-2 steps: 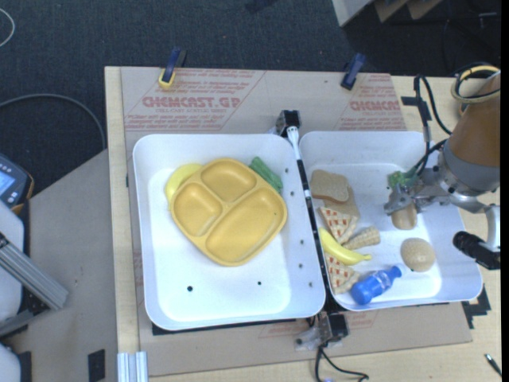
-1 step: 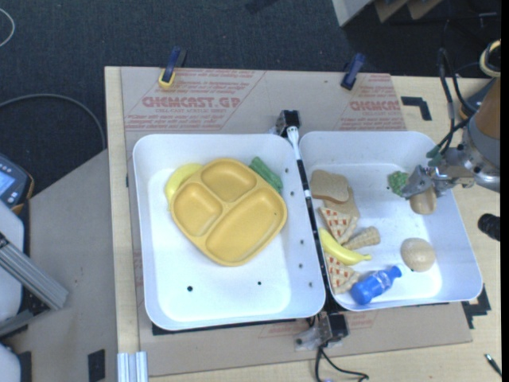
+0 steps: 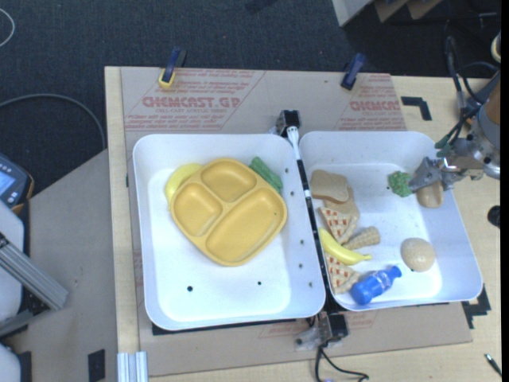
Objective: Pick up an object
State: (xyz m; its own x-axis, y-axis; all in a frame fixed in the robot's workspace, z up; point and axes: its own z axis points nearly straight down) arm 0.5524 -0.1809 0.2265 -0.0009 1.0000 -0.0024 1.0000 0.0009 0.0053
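gripper (image 3: 424, 175) sits low by the broccoli (image 3: 398, 183) — we cannot tell its grip; next we need a clean lift.

Tool (image 3: 419, 179) by broccoli (image 3: 398, 184), rt bin (image 3: 374, 146).

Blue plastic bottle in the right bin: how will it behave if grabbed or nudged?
The small blue plastic bottle lies on its side, so a push would probably roll it. Its smooth rounded body may slip between fingers. It looks small and likely light, and it rests against a waffle piece, which could shift too.
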